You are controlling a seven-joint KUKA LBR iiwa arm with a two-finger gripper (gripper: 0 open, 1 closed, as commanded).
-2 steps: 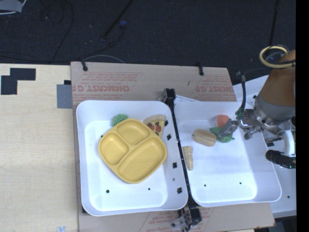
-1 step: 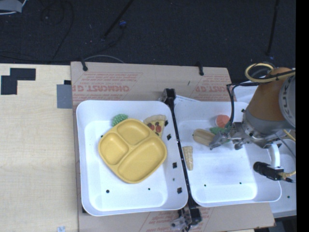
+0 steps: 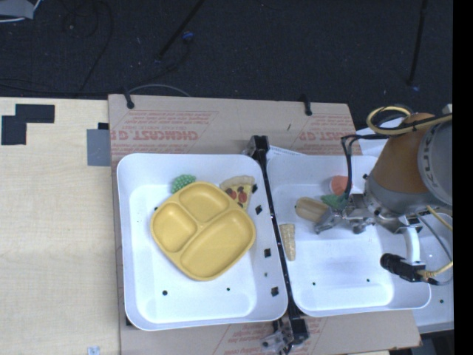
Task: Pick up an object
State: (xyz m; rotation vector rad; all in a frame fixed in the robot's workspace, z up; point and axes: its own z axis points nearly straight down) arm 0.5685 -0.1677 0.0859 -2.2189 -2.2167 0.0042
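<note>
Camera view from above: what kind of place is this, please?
Probably a robotics lab bench for grasping trials. Two shallow white bins, the left bin and the right bin, sit on cardboard; toy items such as a yellow divided plate lie inside; loose cables cross the dark floor.

2 white bins [image 3: 140, 272] glossy smooth plastic; yellow tray [image 3: 203, 231] matt plastic; cardboard [image 3: 222, 124] underneath matt, printed.

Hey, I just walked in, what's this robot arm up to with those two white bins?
The arm reaches in from the right, its gripper low in the right bin beside a tan toy food piece; nothing is visibly held. A red and green toy lies behind it. In the left bin sits a yellow divided plate with a pizza slice.
</note>
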